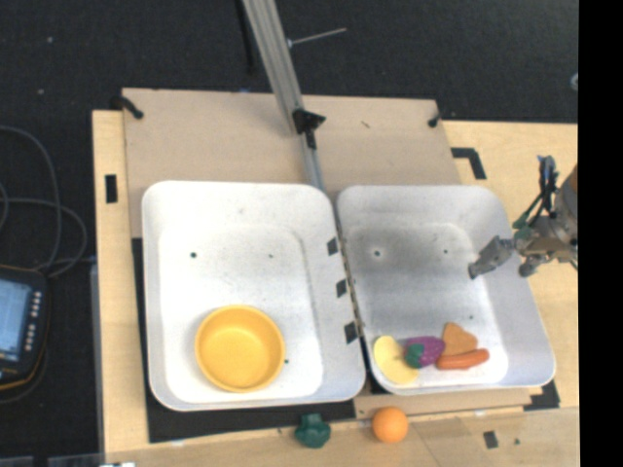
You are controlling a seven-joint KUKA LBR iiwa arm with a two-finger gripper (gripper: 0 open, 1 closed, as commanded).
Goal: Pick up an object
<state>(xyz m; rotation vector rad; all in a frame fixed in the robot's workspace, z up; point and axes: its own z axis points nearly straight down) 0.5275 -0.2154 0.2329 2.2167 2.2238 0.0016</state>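
Note:
The right bin [419, 251] holds a small heap of toy pieces at its front edge: a pale yellow piece [389, 358], a purple and green piece [421, 350], an orange wedge [458, 337] and a red-orange carrot shape [463, 361]. In the left bin [234, 232] a yellow bowl [238, 346] stands at the front. My gripper [508, 261] hangs over the right bin's right rim, well behind the heap. Its fingers [488, 259] are spread open with nothing between them.
An orange ball [389, 424] and a dark green object [312, 431] lie on the bench in front of the bins. A slanted metal rail [277, 61] runs from the back down to the gap between the bins.

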